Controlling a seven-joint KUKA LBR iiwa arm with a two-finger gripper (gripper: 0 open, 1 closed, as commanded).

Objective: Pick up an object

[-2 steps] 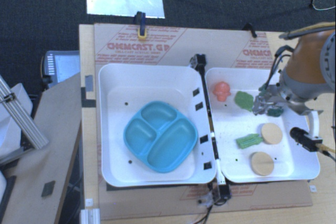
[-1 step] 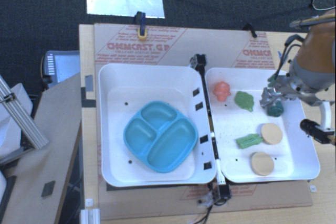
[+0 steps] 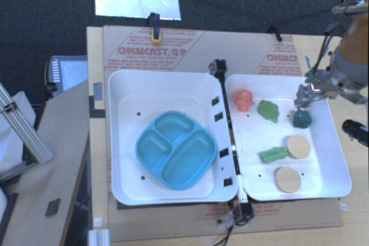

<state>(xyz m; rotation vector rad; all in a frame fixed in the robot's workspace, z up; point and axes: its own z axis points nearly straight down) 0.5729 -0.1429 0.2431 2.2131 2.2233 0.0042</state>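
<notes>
Nearest the lens, a tan disc (image 3: 287, 179) lies low in the right bin (image 3: 340, 181), well below the fingers. Just under the gripper (image 3: 303, 102) sits a dark teal object (image 3: 302, 118), the likely target; whether the fingers stand apart or together I cannot tell. Left of them lie a green leaf (image 3: 268, 110) and a pink mushroom (image 3: 243, 99). This looks like the approach step; next would be a descent around the teal piece.
</notes>
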